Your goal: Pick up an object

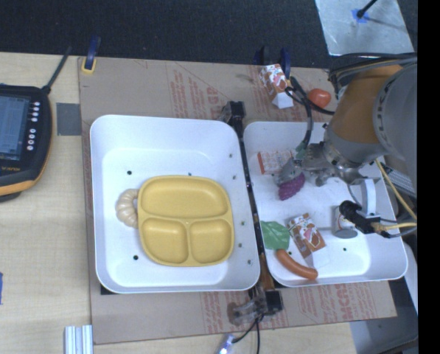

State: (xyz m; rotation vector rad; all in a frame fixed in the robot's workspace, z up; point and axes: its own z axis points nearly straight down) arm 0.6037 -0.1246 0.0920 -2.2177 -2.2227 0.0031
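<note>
1. Camera view, looking down at a slant: the likeliest thing to pick is a small purple object, lying in the upper left part of the right bin, right of frame centre.

2. The gripper sits directly over the upper end of the purple object, reaching in from the right. Whether it is released or clenched cannot be told from here, and nothing shows the object as grasped.

3. To do this step well, as a judgement: the gripper should centre on the purple object's middle, across its short width, and settle fully before lifting. It is now toward one end, which risks the object tipping or slipping out.

4. Just to the left of the purple object, a red and white packet lies near the bin's left wall. A clean approach should stay off it.

5. Lower in the same bin are a green object, a red and white carton just right of it, and a sausage-like piece below them. All are apart from the purple object.

6. The grey arm with its orange band covers the upper right of the bin.

7. The left bin holds a yellow divided tray with a beige object tucked at its left edge.

8. Beyond the bins, on the tabletop, a handheld control tablet rests at the far left. A second small carton and a red ball lie above the right bin.
</note>
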